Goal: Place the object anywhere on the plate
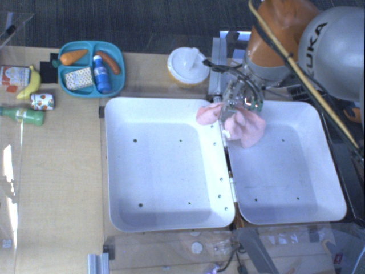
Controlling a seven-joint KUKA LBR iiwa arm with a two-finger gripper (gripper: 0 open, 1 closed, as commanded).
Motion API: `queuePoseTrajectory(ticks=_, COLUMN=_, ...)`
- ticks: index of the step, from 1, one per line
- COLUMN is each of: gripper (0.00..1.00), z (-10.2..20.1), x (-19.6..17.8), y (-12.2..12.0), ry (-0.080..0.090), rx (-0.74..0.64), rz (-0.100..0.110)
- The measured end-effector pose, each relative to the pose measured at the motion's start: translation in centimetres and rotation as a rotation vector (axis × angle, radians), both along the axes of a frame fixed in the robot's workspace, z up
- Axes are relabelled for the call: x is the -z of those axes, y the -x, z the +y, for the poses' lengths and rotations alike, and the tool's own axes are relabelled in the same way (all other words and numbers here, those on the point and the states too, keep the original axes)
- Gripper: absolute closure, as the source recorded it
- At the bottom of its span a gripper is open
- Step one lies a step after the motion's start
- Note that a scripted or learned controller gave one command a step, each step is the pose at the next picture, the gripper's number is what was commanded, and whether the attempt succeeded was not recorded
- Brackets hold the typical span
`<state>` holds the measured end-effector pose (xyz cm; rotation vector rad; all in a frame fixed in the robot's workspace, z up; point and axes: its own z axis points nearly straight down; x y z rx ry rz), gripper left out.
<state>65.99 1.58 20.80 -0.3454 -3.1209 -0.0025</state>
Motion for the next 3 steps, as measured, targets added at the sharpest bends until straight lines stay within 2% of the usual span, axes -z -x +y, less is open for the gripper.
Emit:
queuePoseTrajectory(ticks=1, gripper=1.00, z=5.0, x=-1.2, y=-0.6, ry=0.000, rx=-0.222, rz=-0.001)
queuePoseTrajectory(ticks=2, gripper=1.00, z=10.2, x=-1.2, y=-0.8, ry=0.000, rx=-0.226, rz=-0.002)
queuePoseTrajectory(ticks=3, gripper=0.00, z=10.2, x=-1.3, y=-0.8, ry=0.000, rx=-0.226, rz=-0.003)
